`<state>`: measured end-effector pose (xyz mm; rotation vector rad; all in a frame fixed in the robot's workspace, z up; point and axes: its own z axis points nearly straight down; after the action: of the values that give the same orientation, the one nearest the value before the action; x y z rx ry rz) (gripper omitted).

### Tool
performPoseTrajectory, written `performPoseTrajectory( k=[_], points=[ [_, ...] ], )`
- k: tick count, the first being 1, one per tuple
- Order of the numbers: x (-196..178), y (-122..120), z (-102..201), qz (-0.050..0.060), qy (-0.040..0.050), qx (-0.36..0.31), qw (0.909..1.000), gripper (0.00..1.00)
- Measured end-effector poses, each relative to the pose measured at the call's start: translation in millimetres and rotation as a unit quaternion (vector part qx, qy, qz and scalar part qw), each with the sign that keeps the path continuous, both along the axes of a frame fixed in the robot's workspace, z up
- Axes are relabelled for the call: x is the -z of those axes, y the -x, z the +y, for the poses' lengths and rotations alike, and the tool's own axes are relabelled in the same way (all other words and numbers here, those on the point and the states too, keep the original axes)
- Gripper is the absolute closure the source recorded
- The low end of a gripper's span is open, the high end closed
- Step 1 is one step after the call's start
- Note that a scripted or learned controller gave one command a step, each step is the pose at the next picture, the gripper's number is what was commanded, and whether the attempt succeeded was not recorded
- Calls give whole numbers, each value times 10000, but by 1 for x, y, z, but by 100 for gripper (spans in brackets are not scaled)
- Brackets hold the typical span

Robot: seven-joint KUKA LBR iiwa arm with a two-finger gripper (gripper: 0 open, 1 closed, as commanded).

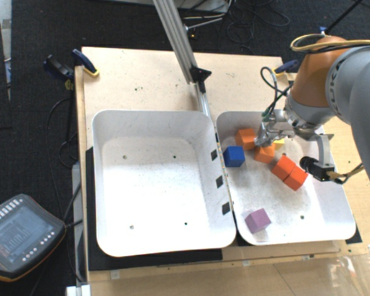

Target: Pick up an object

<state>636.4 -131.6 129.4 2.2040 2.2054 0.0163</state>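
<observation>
The gripper hung low in the right bin, right of centre frame, its tip lost among an orange block, a smaller orange piece and something yellow; its state could not be made out. A long orange block, blue cube and purple cube lay nearby. The left bin sat on the pale worktop; a pendant lay lower left.

In my right bin, a blue cube sits at nine o'clock. Two orange blocks lie near the top by my claw. A longer orange block lies tilted at three o'clock, and a purple cube rests at six o'clock.
</observation>
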Motion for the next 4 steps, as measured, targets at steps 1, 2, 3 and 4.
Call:
performPoseTrajectory(
  k=[1,2,3,4],
  points=[
    [-47,3,-7,96,-40,6,9999,100],
    [-93,-2,-12,87,-35,-7,10000,100],
    [-139,-4,-12,86,-37,-10,10000,100],
    [-142,16,29,120,-48,-27,9999,100]
  ],
)
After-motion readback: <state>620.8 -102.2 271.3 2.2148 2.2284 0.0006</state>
